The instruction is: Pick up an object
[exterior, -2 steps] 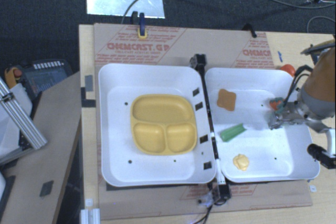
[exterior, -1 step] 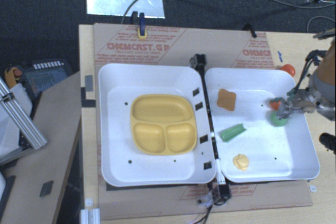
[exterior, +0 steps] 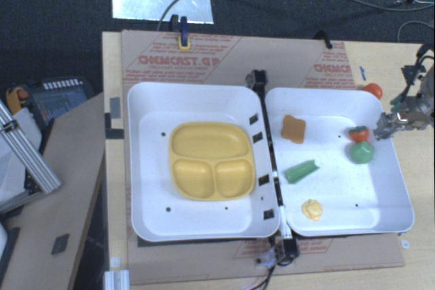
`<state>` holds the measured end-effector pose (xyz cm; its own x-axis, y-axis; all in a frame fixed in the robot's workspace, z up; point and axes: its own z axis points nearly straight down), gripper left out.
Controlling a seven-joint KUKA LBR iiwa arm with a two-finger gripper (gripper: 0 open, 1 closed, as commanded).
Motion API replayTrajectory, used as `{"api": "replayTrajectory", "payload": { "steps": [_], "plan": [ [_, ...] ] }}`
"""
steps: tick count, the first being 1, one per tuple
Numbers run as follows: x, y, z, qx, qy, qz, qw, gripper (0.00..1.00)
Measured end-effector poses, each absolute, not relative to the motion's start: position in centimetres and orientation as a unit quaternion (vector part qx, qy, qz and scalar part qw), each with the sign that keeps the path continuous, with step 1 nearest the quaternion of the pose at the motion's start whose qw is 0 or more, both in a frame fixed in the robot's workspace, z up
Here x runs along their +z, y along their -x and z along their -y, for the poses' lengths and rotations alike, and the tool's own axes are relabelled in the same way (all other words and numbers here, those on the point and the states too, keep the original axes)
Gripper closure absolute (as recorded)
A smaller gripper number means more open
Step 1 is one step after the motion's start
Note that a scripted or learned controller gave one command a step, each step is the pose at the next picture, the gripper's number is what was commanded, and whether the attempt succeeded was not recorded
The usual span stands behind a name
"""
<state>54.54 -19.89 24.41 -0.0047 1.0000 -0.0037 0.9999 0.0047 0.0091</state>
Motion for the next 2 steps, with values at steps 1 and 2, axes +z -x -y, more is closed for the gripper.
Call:
{"api": "replayTrajectory", "payload": {
  "steps": [1, 2],
  "plan": [
    [27.4, -54.7, 19.9, 0.0012, -0.705, -0.709, 0.003, 1.0],
    [27.4, -55.2, 14.0, 0.0016, -0.704, -0.711, 0.0, 1.0]
  ]
}}
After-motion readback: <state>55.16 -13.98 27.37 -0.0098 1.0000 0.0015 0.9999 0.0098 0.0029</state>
